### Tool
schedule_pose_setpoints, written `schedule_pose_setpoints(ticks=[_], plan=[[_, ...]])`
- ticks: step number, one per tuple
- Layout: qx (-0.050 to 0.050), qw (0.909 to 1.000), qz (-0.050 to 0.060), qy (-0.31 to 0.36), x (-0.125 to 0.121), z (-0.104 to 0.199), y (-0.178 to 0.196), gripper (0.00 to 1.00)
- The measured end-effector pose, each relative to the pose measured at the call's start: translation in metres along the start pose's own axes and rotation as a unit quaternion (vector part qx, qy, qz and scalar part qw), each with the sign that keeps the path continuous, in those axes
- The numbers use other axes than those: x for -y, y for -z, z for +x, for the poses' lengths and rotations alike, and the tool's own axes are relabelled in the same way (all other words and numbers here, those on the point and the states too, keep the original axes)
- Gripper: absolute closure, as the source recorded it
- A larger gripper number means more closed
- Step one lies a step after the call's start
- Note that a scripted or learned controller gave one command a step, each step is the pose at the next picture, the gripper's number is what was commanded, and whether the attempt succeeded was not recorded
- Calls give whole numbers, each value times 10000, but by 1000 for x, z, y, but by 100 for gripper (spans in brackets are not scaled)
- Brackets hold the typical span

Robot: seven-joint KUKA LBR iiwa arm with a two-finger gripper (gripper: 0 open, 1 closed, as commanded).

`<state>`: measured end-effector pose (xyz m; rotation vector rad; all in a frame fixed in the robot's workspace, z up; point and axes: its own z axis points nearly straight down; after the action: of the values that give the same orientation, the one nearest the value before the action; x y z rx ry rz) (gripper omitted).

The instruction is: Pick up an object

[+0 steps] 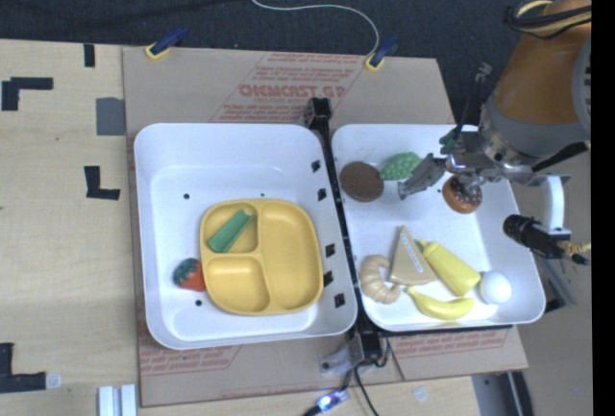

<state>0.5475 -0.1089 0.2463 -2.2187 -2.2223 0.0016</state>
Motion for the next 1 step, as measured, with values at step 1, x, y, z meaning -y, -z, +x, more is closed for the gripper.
schedule_pose_setpoints(ticks=[1], plan=[[0, 10000, 26, 1, -8, 1, -59, 0]])
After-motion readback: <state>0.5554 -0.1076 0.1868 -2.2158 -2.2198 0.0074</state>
